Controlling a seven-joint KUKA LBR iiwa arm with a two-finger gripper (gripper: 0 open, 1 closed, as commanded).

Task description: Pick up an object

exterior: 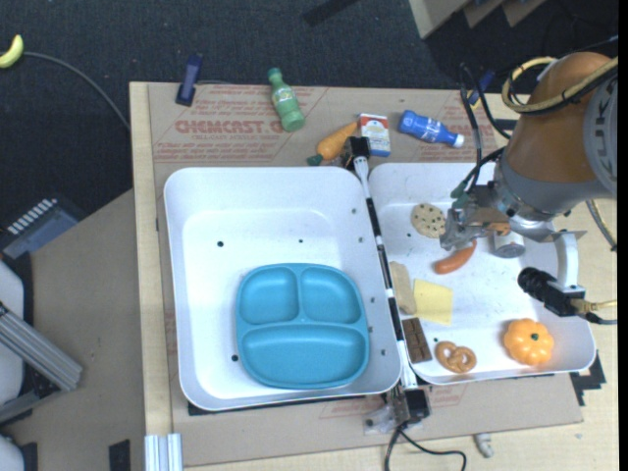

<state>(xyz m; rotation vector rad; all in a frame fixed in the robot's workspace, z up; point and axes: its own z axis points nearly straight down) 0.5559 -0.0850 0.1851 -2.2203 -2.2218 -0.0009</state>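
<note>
My gripper (459, 232) hangs low over the right bin (579, 366), just above a red sausage (454, 260) and right of a chocolate-chip cookie (426, 219). The sausage lies on the bin floor, partly under the gripper's tip. Also in this bin are a yellow cheese wedge (433, 300), a pretzel (456, 357), an orange pumpkin (528, 342), a brown chocolate bar (415, 340) and a beige slab (399, 285) along the left wall.
The left bin (196, 214) holds a blue divided plate (301, 324). Behind the bins lie a green bottle (287, 100), a carrot (337, 141), a small carton (374, 133), a blue bottle (430, 129) and a dark blue item (188, 79).
</note>
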